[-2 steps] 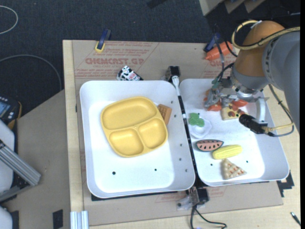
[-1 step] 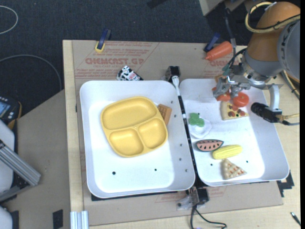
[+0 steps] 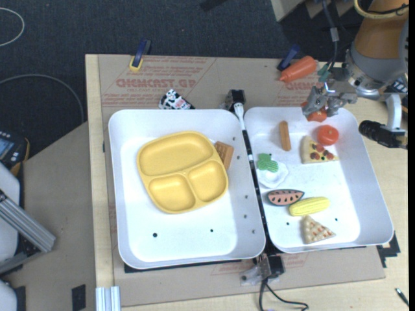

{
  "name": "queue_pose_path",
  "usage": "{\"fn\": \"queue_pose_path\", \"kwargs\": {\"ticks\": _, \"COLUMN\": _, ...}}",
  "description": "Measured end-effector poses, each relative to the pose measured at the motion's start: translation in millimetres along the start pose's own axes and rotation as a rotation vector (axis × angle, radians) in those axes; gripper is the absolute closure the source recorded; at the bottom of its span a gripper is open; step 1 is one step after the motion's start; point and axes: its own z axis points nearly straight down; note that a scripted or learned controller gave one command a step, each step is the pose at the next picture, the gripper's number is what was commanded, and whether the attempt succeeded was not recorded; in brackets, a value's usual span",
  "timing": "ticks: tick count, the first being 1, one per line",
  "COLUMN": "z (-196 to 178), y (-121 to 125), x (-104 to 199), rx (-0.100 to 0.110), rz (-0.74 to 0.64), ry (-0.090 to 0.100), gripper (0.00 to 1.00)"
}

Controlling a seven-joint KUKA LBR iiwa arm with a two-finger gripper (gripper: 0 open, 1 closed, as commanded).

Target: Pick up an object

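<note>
Across the counter (image 3: pixel 194 70), two white bins side by side: left bin (image 3: pixel 130 238) with a yellow divided plate (image 3: pixel 181 172), right bin (image 3: pixel 369 193) with toy foods. At upper right, grey arm (image 3: pixel 379 37), gripper (image 3: pixel 318 109) over the right bin's top edge, jaws narrow around a small red-orange piece (image 3: pixel 316 115). Below it, tomato (image 3: pixel 327 134), pizza slice (image 3: pixel 318 151), hot dog (image 3: pixel 284 135), corn (image 3: pixel 308 206).

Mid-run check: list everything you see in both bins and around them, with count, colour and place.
Divided plastic plate: 1, yellow, left bin.
Cracker-like piece: 1, brown, beside plate's right edge.
Toy hot dog: 1, orange-brown, right bin, upper middle.
Toy tomato: 1, red, right bin, upper right.
Toy pizza slices: 2, tan, one below tomato, one at front.
Toy broccoli: 1, green-white, right bin's left side.
Toy watermelon slice: 1, red-green, centre.
Toy corn cob: 1, yellow, beside watermelon.
Toy carrot: 1, orange, bench behind right bin.
Gripper: 1, grey, above right bin's back edge.
</note>
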Motion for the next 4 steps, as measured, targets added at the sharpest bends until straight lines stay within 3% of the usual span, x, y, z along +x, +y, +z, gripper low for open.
{"fn": "queue_pose_path", "kwargs": {"ticks": 1, "z": 3, "y": 1, "x": 0, "rx": 0.007, "rz": 0.0, "ry": 0.001, "gripper": 1.0}}
{"fn": "queue_pose_path", "kwargs": {"ticks": 3, "z": -1, "y": -64, "x": 36, "rx": 0.015, "rz": 0.002, "ry": 0.004, "gripper": 1.0}}
{"fn": "queue_pose_path", "kwargs": {"ticks": 4, "z": 10, "y": -75, "x": 48, "rx": 0.014, "rz": 0.0, "ry": 0.004, "gripper": 1.0}}
